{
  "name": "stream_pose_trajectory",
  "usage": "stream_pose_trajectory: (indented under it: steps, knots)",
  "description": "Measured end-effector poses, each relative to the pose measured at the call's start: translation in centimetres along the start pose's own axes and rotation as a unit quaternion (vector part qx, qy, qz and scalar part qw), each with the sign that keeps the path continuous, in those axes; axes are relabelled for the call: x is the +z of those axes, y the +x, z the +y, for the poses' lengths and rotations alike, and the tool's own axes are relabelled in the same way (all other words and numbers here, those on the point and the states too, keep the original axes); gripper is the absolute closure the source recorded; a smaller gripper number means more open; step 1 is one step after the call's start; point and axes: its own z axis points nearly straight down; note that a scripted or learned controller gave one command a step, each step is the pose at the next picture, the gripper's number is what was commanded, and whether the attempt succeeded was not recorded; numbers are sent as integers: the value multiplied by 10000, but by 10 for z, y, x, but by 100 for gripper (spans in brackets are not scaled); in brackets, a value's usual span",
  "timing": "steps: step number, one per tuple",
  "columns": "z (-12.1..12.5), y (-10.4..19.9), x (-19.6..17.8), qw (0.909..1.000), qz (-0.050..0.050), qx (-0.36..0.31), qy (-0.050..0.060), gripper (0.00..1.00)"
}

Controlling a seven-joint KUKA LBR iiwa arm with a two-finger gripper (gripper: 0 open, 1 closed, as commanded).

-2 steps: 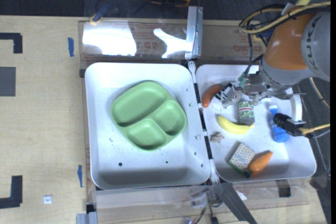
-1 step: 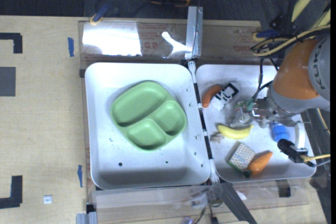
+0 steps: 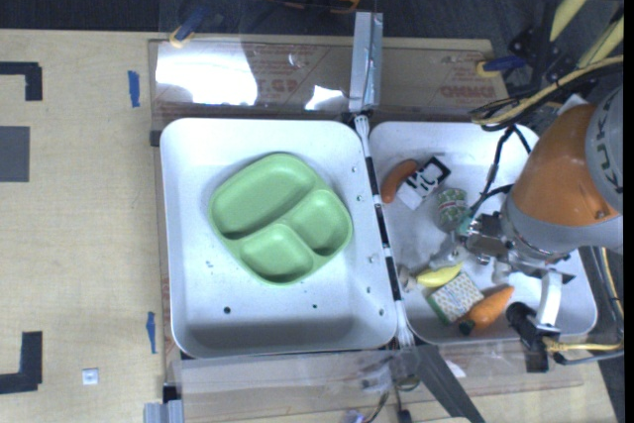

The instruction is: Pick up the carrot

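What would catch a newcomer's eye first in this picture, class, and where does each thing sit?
The green divided plate stands out first, alone in the left bin. Next comes the arm's orange band at the right, above the right bin, where small items crowd together. Among them the carrot lies near the front edge, beside a speckled sponge.

Little here that I can read

On my orange band (image 3: 567, 175) the letters "KU" run along the right edge. The clear panel (image 3: 297, 74) behind my bins carries reddish mirrored lettering, too faint to make out. A small black-and-white pack (image 3: 428, 177) in the right bin (image 3: 584, 312) has markings too small to read.
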Motion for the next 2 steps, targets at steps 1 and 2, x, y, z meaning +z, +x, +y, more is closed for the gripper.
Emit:
stream_pose_trajectory:
  steps: [1,2]
  knots:
    - [0,0,-8,10000,-3,12,3,100]
    - [18,33,-65,9991,-12,-430,-21,100]
